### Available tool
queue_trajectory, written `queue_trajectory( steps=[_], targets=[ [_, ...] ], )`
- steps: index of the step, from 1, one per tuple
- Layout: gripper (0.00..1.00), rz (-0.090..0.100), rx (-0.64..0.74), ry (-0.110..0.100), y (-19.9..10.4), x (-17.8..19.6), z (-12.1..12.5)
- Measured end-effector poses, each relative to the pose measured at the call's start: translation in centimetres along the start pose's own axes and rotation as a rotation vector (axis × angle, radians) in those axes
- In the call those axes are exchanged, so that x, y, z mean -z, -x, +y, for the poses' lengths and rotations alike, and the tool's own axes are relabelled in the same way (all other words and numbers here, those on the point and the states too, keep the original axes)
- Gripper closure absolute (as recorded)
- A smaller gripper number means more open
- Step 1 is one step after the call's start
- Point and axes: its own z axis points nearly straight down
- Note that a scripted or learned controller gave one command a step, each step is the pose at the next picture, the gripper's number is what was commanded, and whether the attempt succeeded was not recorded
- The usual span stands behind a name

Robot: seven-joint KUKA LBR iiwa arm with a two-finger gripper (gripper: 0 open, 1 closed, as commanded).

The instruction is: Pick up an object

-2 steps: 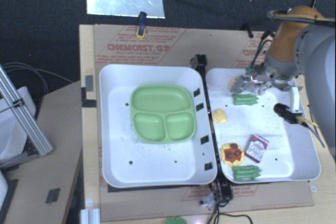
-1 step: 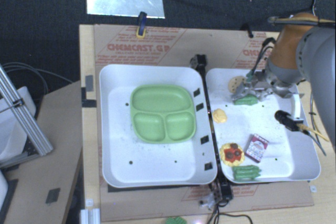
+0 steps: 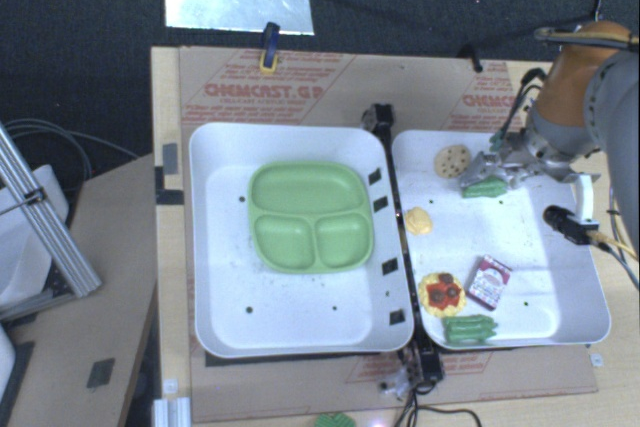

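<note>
Seen from above, 2 shallow white bins sit side by side on a bench. The left bin point(image 3: 215, 215) holds a pale green divided plate point(image 3: 307, 216) with 3 compartments, lying flat near its middle.

The right bin point(image 3: 570, 295) holds several small toy foods. A round cookie point(image 3: 453, 159) lies at its far left corner. A small yellow piece point(image 3: 419, 221) sits by the left wall. Nearer the front lie a round pizza-like piece point(image 3: 442, 292), a small red and white packet point(image 3: 489, 282) just right of it, and a green ridged vegetable point(image 3: 468, 327) at the near edge.

The grey arm reaches in from the right, and its gripper point(image 3: 492, 177) is low over the far part of the right bin, right at a green bean-like piece point(image 3: 485, 187). Whether that piece sits between the fingers or just beneath them cannot be told, and neither can whether they are spread or closed.

The green piece is the likeliest target. It looks like a light, stiff plastic toy, long and narrow, probably smooth and a little slippery. A pinch across its narrow width near the middle would suit best; a hold near an end could let it swivel or slip. It lies flat on the bin floor, so the fingertips need to go right down.
</note>
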Motion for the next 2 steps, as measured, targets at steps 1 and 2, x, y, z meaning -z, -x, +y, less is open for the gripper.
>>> queue_trajectory(
  steps=[1,2],
  targets=[
    [0.0,0.002,0.005,0.002,-2.8,6.3,-2.2],
    [0.0,0.0,0.004,-0.003,-1.0,-0.4,-0.5]
  ],
)
